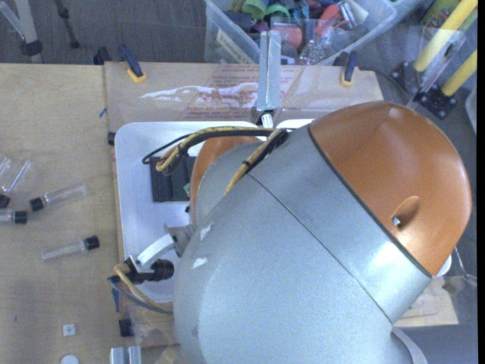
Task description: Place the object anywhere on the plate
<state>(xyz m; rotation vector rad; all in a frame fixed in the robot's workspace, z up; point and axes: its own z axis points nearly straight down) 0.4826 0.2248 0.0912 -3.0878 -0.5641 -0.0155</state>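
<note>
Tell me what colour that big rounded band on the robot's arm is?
Orange. The band sits on the grey arm, shown best in the camera view.

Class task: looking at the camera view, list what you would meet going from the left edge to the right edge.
Clear vials with black caps on the wooden bench → white bin → black block in the bin → grey arm → orange band.

You looked down on the worktop (53, 127) from a single fixed camera set above it, aimed at a slant. The arm (318, 256) came in from your right and sat very near the lens, covering most of the white bin (129, 196). A clear tub (303, 14) stood beyond the worktop's far edge.
</note>
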